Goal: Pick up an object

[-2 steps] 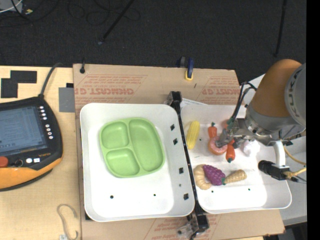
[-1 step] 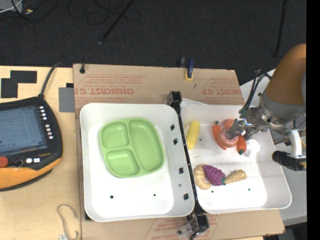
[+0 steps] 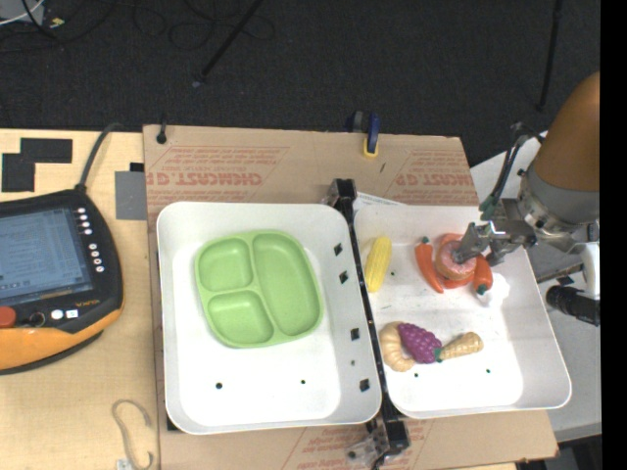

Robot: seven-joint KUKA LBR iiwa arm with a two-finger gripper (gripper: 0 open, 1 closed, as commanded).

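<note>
In the right bin (image 3: pixel 529 380) lie a yellow corn cob (image 3: pixel 377 263), an orange carrot (image 3: pixel 428 266), a pink and red toy (image 3: pixel 458 265), a purple grape bunch (image 3: pixel 419 341), a tan bread-like piece (image 3: pixel 393 348) and a small cone-shaped piece (image 3: pixel 462 345). My gripper (image 3: pixel 477 244) reaches in from the right and hangs low right over the pink and red toy, at its upper right edge. Whether it touches the toy is unclear. The arm's orange band (image 3: pixel 576 135) shows at the far right.
The left bin (image 3: pixel 186 380) holds a green three-compartment plate (image 3: pixel 259 288). A black divider (image 3: pixel 358 306) runs between the bins. A teach pendant (image 3: pixel 49 277) lies on the bench at the left. Brown cardboard (image 3: pixel 294 169) lies behind the bins.
</note>
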